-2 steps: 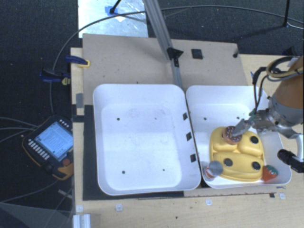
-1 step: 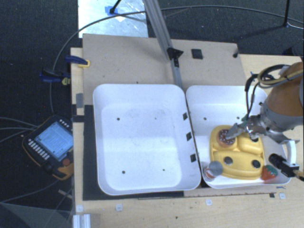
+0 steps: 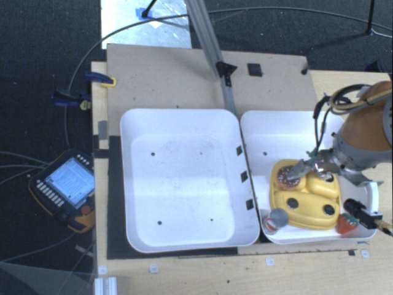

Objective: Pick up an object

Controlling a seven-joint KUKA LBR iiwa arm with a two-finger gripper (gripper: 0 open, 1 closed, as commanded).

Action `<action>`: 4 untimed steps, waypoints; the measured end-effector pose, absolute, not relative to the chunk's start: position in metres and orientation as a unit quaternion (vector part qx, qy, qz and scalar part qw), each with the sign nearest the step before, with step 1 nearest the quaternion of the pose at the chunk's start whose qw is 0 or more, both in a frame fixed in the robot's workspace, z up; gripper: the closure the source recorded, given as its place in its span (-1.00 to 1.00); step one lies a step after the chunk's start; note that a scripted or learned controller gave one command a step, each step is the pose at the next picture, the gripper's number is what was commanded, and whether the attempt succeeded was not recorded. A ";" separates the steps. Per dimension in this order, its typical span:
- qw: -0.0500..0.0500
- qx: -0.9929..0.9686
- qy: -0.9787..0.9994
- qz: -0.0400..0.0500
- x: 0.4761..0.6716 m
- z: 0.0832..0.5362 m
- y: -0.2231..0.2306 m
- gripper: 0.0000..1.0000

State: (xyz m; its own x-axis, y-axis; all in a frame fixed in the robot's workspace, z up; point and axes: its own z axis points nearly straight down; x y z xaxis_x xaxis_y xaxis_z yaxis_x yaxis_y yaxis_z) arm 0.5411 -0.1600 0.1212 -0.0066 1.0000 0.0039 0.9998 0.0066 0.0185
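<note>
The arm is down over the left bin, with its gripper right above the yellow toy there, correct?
Not quite: the camera view shows the gripper above the yellow toy, but both are at the right bin, not the left bin.

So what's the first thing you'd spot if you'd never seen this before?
Probably the big yellow toy with dark spots, lying in the right white bin. The robot arm with its orange band leans in over it from the right. Then the left white bin beside it, and a lit-up control pad on the floor at far left.
</note>
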 end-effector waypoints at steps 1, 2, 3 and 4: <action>0.005 0.703 0.711 0.011 0.544 0.134 -0.158 1.00; 0.003 0.705 0.709 0.002 0.549 0.197 -0.156 1.00; 0.001 0.705 0.709 0.001 0.550 0.205 -0.156 1.00; 0.000 0.704 0.710 0.001 0.540 0.214 -0.109 1.00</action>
State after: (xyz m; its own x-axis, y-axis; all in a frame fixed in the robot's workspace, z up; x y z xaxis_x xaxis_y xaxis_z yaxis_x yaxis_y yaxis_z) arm 0.5399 -0.1090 0.2135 -0.0095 1.0000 0.0016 1.0000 0.0095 0.0019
